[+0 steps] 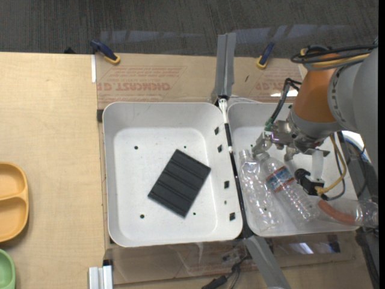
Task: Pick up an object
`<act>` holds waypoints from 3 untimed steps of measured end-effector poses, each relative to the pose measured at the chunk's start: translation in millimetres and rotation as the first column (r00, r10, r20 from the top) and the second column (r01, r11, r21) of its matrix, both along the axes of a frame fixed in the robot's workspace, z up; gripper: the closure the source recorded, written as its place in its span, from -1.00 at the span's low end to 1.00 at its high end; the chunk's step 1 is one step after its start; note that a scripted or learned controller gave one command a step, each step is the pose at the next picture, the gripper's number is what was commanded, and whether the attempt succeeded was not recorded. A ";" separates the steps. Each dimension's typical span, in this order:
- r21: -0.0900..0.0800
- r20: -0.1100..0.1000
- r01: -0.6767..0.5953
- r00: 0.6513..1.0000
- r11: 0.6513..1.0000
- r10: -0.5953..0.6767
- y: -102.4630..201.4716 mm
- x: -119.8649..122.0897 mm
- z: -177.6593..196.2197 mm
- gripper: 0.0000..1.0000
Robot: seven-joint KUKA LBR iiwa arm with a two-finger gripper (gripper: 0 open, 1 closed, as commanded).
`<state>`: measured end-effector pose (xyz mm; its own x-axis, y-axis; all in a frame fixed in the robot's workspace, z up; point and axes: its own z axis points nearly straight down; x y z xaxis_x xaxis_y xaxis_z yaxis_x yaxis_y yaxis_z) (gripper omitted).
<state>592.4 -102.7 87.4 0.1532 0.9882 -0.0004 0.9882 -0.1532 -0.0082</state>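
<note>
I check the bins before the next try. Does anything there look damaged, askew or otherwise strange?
Nothing is spilled. The black ridged panel lies at a slant in the left bin, not square to its walls. In the right bin, the clear plastic bottles look crumpled and lie on their sides under the tool.

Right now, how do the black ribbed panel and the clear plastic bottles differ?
The black ribbed panel is opaque, flat and rectangular; the clear plastic bottles are see-through, rounded and crumpled. The panel lies alone in the left bin; the bottles are crowded together in the right bin, under the end effector. Both lie at a slant, on a bin floor.
</note>
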 end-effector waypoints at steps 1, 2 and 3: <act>0.000 -0.004 0.004 1.000 1.000 -0.004 -1.8 -0.1 5.8 1.00; 0.000 -0.005 0.004 1.000 1.000 -0.004 -1.8 -0.5 5.6 -1.00; 0.000 0.000 -0.032 0.999 0.999 0.032 -49.3 -50.7 0.3 -1.00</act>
